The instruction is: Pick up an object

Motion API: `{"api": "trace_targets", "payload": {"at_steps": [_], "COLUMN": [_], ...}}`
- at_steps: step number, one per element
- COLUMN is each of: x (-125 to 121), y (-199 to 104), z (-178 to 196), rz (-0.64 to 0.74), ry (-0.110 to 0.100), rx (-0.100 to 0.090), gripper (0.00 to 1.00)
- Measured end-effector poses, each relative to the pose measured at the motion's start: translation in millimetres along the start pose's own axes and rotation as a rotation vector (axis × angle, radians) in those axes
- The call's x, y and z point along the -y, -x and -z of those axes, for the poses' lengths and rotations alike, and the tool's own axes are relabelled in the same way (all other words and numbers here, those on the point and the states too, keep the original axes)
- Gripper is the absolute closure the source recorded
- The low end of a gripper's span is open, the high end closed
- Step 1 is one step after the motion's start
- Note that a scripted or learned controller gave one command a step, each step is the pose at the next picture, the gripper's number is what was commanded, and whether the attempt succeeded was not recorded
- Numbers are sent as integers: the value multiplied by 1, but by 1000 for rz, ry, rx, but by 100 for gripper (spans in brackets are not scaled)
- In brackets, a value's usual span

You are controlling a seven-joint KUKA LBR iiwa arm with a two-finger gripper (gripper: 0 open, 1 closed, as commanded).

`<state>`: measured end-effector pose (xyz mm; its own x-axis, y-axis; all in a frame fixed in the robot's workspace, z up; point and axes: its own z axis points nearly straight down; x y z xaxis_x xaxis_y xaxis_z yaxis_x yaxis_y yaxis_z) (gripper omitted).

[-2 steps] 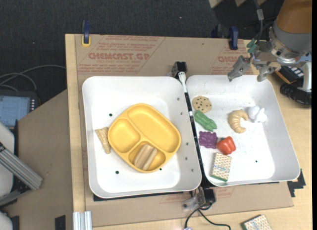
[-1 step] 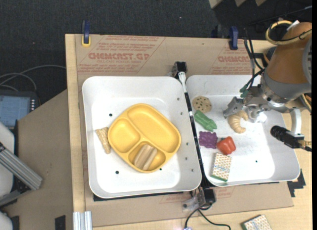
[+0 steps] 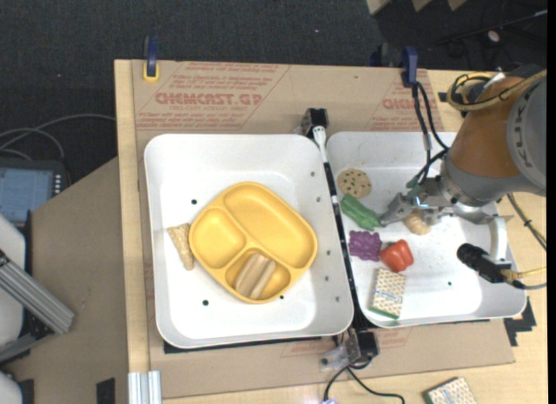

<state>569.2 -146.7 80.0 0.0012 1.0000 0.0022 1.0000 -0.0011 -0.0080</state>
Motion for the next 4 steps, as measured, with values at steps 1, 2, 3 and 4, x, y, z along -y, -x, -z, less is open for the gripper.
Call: {"api": "trace_targets", "payload": {"at_steps": [1, 2, 3, 4], "x": [-2, -35, -74, -58], "y": [0, -56, -98, -135], "z": [15, 4, 122, 118], "rz": [0, 7, 7, 5], "ry": [9, 11, 23, 5], "rx": [3, 3, 3, 0], "gripper": [100, 100, 100, 100]}}
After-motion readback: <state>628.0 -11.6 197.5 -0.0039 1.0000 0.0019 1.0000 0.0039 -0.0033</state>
